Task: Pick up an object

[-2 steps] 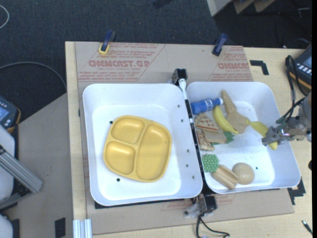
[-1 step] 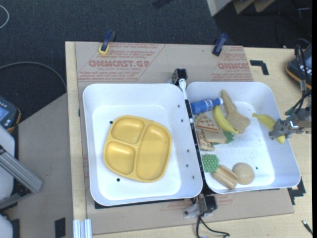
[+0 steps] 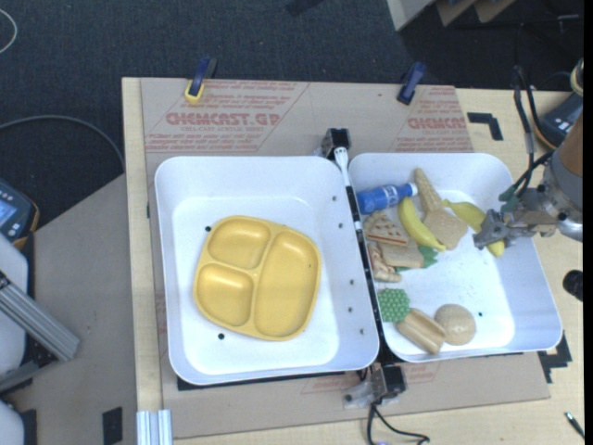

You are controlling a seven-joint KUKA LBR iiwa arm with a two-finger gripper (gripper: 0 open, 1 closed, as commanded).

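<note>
At the right rim of the right bin: the gripper (image 3: 491, 239) hangs low over the bin's (image 3: 519, 327) floor, a sliver of yellow showing beside its tip.
Pincer state: cannot tell; the tip is small and dark, and whether the yellow sliver sits in it or merely beside it cannot be told either.
Nearest candidate: the yellow lemon-like piece (image 3: 468, 214), just left of the pincer and slightly farther from the camera. It looks like toy food, so probably light, hard and smooth; likely to skid unless taken across its narrow middle.
Banana (image 3: 417, 225): farther left of the pincer. Curved and slick-looking; the mid-length would suit best, I judge.
Blue bottle (image 3: 383, 197): well left, lying on its side; round, apt to roll.
Round bun (image 3: 455, 322): nearer the camera than the pincer, standing clear of the clutter; domed, so a wide hold across it.
Yellow divided plate (image 3: 257, 277): far left, in the left bin (image 3: 185, 193); broad and flat, only its rim offers purchase.
</note>
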